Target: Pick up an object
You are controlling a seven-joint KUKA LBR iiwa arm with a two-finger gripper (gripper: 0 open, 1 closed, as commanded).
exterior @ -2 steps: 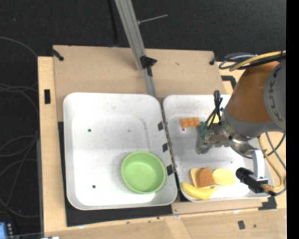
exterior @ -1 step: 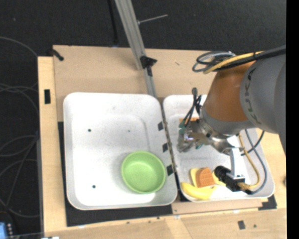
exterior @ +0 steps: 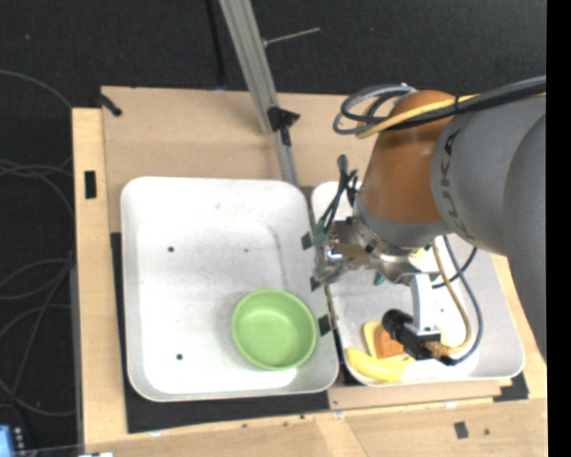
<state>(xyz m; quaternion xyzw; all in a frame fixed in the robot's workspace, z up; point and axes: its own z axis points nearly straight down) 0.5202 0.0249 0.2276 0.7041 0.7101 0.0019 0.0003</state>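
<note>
A green bowl sits upright in the front right part of the left bin. In the front left corner of the right bin lie a yellow banana-shaped object and a small orange object, touching each other. My gripper hangs over the left edge of the right bin, close to the wall between the bins, behind the yellow and orange objects. The wrist and arm hide most of it. I see nothing held in it.
The grey arm with its orange band covers most of the right bin's rear. A slanted metal rail rises behind the bins. The rest of the left bin floor shows only small dark specks.
</note>
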